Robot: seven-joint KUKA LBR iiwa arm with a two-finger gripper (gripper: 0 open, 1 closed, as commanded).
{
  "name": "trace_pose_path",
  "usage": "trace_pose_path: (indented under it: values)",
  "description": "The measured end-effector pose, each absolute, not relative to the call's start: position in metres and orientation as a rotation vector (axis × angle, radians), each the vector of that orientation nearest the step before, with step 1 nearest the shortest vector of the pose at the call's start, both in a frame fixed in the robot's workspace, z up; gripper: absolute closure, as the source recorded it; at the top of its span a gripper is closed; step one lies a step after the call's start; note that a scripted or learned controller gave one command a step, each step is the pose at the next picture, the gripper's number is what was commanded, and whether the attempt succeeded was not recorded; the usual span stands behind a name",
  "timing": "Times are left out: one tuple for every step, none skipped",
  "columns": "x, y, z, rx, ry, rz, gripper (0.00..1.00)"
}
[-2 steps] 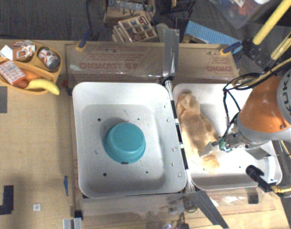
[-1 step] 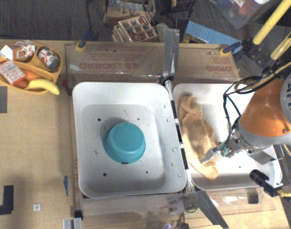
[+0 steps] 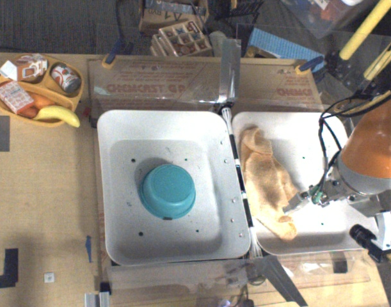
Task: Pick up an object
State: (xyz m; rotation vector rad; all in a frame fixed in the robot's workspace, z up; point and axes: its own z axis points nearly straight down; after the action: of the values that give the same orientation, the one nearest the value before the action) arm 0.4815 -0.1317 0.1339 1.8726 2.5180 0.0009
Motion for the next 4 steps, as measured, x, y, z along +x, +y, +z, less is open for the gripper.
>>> trace_pose_path:
  values:
    - [0.574,-0.113,0.090,1.906,2.483,0.007,0.00]
    - [0.575,-0.111,0.101,1.902,2.482,0.012,1.00]
    - [0.575,-0.111,0.101,1.902,2.482,0.012,0.00]
    - [0.573,-0.107,0.090,1.939,2.461,0.007,0.00]
